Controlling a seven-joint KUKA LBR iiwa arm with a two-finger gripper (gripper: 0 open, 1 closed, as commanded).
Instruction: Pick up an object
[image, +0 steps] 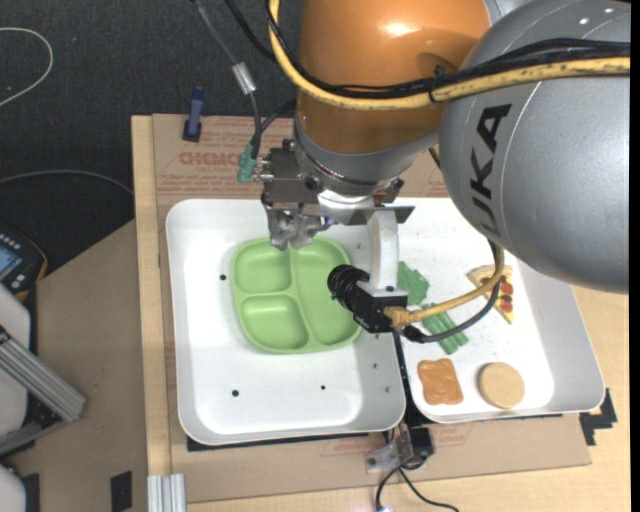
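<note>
Camera view has the arm (470, 130) leaning in from the right, its jaws (292, 232) parked right at the top rim of the green divided plate (290, 297) in the left bin (200, 330). Whether they are released or clenched I cannot tell; the wrist hides too much. It looks like the reach-and-grasp step, with nothing lifted yet: the plate lies flat on the bin floor. My read is that the next move calls for a firm pinch on that thin rim, then a straight lift, and a shallow plate edge could easily slip out.

Quick count: two white bins on the tabletop. One plate, with three compartments, in the left bin. In the right bin (560, 330), one round tan cookie (500, 384), one orange-brown toast-like piece (439, 381), some green stick-shaped pieces (440, 325) partly behind the cable, number unclear, and a small item (505, 295) at the arm's edge, too hidden to name.
</note>
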